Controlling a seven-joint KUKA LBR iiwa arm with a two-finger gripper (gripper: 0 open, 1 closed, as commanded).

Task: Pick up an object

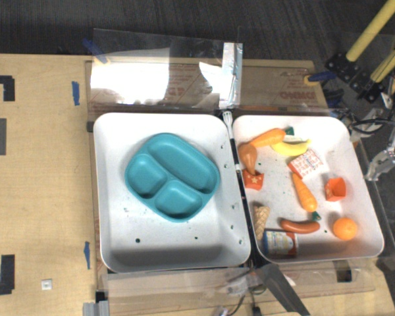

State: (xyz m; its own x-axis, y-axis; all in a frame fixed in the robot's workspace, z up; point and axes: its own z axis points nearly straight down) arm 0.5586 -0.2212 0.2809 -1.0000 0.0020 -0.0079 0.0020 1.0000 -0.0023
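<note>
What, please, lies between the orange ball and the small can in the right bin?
In the camera view, a toy sausage lies between the orange ball and the can.

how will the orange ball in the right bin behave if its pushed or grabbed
The orange ball looks round and smooth, so it would probably roll if nudged. It sits near the right bin wall, which may stop it. Its curved surface could slip from a pinch.
</note>
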